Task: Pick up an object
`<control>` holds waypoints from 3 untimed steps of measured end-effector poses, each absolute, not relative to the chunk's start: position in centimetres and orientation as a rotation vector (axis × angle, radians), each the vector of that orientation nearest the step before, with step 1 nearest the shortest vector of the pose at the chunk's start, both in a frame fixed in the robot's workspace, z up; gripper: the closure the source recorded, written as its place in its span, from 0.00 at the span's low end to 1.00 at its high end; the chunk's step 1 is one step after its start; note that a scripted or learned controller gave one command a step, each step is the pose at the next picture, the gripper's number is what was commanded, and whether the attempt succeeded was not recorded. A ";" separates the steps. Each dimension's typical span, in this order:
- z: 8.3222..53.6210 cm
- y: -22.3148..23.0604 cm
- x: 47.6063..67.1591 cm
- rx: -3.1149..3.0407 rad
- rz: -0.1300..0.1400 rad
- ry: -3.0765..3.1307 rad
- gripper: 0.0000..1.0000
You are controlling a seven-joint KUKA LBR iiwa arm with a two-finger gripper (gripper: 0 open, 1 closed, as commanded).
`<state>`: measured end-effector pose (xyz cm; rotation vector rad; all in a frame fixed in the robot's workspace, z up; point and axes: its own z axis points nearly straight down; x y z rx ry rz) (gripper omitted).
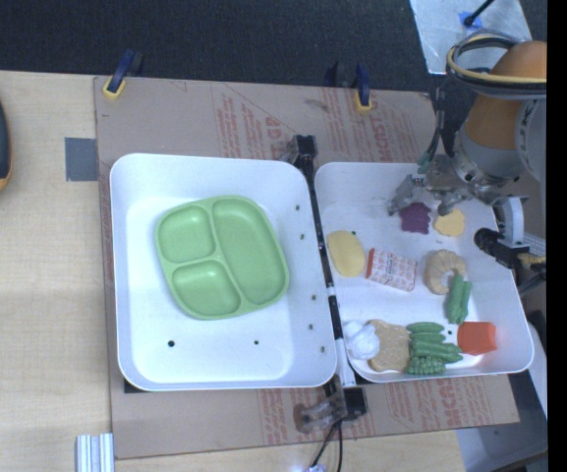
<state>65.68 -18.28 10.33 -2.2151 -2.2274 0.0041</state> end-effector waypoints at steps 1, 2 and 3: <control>11.4 -18.4 65.7 -2.216 0.004 -2.230 1.00; 11.4 -18.4 65.7 -2.214 0.005 -2.230 0.00; 9.1 -18.6 65.6 -2.215 0.007 -2.223 0.00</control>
